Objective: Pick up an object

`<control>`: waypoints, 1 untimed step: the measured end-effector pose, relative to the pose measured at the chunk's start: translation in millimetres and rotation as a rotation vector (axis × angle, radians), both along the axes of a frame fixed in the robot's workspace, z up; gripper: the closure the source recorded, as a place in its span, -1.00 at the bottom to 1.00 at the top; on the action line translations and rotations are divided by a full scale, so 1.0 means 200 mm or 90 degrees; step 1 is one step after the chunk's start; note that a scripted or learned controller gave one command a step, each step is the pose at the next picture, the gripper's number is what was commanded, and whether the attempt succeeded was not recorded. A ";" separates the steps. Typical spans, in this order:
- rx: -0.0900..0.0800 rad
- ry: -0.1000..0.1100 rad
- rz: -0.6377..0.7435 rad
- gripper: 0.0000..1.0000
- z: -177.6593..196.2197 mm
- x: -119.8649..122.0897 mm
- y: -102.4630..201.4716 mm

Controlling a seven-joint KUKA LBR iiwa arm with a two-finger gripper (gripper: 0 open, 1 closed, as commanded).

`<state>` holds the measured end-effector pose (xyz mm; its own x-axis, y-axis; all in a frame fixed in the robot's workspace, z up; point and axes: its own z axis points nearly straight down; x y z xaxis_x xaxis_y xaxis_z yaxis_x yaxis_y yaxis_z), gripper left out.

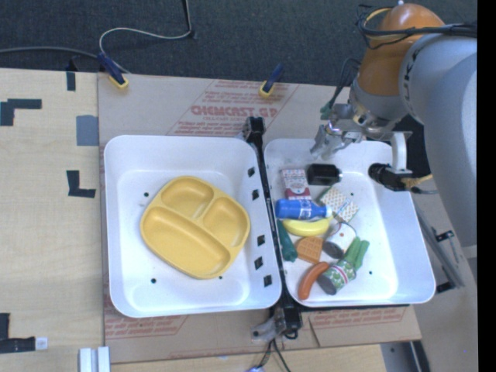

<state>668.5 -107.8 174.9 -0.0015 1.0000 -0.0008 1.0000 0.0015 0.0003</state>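
Camera view: my end effector [335, 134] hovers empty, fingers apart, just behind the black block [323, 173] at the right bin's [403, 242] rear; it looks light, rigid — I'd pinch its short sides.

Grey arm [446, 68]; orange band [395, 45]; black cables; small metallic tool [335, 134].
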 end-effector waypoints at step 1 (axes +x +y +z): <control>0.001 0.000 0.000 1.00 0.05 0.00 0.20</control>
<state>668.3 -68.3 184.2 -0.0015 1.0000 0.0005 1.0000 0.0015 -0.0002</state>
